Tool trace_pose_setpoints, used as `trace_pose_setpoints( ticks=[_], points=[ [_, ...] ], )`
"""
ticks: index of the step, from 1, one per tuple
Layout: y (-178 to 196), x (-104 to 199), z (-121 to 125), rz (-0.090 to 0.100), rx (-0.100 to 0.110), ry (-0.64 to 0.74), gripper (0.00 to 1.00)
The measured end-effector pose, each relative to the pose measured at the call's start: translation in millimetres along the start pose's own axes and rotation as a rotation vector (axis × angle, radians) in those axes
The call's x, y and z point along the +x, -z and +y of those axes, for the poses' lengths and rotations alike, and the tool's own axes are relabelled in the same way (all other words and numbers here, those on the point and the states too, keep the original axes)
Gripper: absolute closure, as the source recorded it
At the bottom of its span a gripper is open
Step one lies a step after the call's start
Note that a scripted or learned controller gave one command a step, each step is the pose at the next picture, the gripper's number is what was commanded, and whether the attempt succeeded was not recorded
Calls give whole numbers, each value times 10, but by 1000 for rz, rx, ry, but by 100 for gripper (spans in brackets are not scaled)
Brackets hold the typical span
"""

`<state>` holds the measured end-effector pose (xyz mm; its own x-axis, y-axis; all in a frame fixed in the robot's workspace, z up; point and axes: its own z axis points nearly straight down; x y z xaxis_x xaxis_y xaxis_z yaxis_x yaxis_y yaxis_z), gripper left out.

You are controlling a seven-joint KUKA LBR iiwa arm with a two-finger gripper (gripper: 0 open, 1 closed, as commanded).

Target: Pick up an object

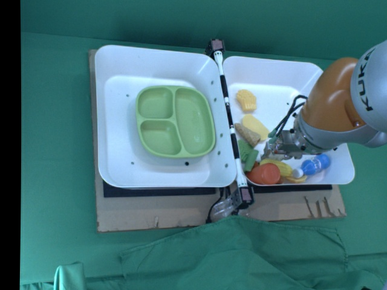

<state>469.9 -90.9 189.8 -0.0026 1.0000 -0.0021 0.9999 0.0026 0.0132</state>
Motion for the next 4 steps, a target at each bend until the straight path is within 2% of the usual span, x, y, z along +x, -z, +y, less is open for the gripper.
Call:
trace_pose_setpoints(
  ticks=[1, 2, 3, 4],
  points=[
    [-54, -62, 598, -1, -1, -5, 0],
    [-41, -884, 345, -3, -6, -12, 0],
    [109, -391, 1081, 0, 3, 1, 0],
    [19, -56, 1908, 0, 2, 0, 0]
  ],
)
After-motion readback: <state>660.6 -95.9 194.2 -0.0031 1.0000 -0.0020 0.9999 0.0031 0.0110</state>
